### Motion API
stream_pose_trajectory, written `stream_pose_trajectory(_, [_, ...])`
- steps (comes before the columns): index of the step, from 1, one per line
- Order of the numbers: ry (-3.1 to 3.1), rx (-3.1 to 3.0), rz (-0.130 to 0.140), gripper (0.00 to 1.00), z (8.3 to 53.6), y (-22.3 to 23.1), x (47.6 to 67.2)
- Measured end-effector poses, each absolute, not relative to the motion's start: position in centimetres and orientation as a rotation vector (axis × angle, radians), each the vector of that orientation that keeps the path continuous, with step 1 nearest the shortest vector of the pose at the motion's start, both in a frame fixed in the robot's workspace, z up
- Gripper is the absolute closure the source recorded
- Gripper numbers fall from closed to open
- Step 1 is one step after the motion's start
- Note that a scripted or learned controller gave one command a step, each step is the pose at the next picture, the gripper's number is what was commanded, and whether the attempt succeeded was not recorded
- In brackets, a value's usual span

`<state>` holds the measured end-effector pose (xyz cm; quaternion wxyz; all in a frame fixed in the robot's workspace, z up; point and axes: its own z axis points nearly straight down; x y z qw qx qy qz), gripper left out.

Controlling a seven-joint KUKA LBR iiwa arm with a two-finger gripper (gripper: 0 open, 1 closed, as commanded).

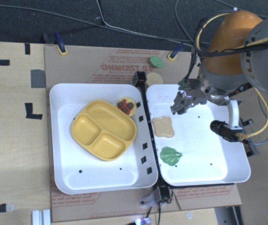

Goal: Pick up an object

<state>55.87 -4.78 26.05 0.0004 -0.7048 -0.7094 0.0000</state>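
Gripper (179, 105) above upright tan slice (163, 127)

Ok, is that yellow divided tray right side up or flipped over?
Right side up: the yellow tray lies flat in the left bin with its three compartments facing the camera.

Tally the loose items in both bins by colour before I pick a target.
Yellow: 1, the divided tray in the left bin.
Red: 1, the small berry-like piece at the tray's far corner.
Tan: 1, the bread slice in the right bin.
Green: 1, the leaf in the right bin.
Total: 4.
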Motion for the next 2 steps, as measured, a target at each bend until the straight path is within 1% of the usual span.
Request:
stream_pose_trajectory(1, [-2.227, -2.213, 0.001, 1.00, 26.2, 1.0, 55.2])
stream_pose_trajectory(2, [-2.226, -2.214, 0.004, 1.00, 24.1, 6.2, 54.6])
